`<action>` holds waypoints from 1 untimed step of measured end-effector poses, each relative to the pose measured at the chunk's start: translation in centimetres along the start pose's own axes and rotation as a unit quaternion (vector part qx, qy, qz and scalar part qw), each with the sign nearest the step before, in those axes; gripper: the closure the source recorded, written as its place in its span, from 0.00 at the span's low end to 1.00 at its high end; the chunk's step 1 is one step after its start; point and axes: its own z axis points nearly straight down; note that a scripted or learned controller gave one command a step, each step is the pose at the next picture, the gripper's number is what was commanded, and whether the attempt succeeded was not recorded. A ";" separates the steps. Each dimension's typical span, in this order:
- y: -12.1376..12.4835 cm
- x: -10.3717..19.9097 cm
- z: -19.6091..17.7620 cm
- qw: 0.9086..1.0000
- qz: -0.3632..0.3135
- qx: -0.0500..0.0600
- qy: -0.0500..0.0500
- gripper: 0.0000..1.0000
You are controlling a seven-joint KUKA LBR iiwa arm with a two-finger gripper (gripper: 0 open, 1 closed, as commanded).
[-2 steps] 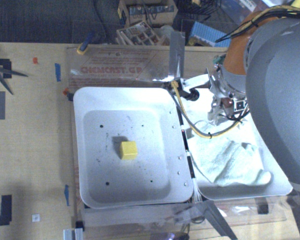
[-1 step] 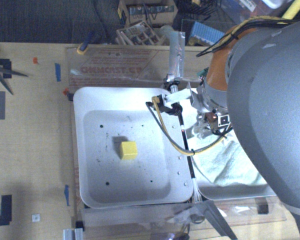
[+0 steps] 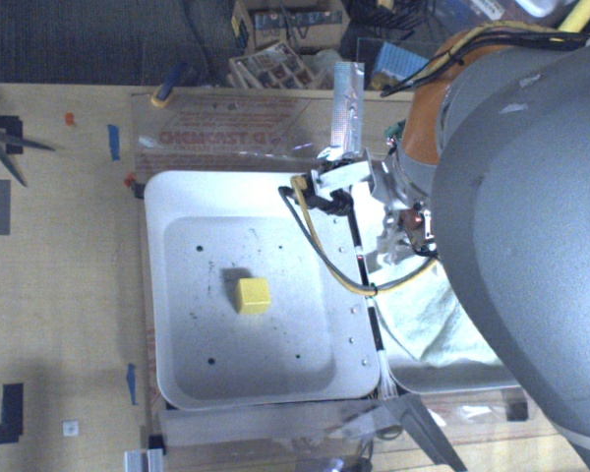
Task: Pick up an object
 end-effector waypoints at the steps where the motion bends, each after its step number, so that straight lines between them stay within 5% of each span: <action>1: 0.2 0.0 -1.0 1.000 0.002 0.000 0.000 1.00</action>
